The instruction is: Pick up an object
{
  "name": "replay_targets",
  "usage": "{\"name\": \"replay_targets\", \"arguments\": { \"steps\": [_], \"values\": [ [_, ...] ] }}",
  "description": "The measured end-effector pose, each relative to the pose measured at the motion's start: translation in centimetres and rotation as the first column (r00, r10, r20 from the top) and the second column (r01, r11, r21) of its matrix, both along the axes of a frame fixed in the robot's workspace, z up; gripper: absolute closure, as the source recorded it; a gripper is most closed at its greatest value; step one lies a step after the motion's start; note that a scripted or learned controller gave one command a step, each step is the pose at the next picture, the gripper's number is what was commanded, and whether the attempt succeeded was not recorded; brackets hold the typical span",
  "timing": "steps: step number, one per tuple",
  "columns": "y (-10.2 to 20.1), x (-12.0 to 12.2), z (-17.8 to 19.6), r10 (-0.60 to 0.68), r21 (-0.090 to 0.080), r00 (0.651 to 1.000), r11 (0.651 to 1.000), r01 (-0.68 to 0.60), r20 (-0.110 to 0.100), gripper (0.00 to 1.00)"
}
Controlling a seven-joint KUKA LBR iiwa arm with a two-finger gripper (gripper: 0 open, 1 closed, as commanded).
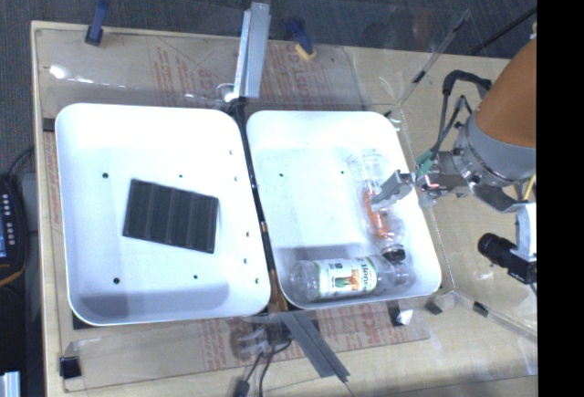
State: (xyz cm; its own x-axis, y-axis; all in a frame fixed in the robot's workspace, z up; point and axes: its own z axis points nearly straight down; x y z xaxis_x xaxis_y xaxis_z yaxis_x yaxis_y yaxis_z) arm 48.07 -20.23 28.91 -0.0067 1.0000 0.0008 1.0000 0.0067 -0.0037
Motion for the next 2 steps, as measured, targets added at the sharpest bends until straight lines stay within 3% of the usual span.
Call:
{"name": "replay_targets", "arguments": {
  "steps": [1,2],
  "values": [
    [-0.7,4.1,-8.3,0.098,0.0,0.995,0.995,-0.098,-0.001,0.0],
    [-0.8,5.2,-9.3,0.128,-0.001,0.992,0.992,-0.128,0.002,0.0]
  ]
}}
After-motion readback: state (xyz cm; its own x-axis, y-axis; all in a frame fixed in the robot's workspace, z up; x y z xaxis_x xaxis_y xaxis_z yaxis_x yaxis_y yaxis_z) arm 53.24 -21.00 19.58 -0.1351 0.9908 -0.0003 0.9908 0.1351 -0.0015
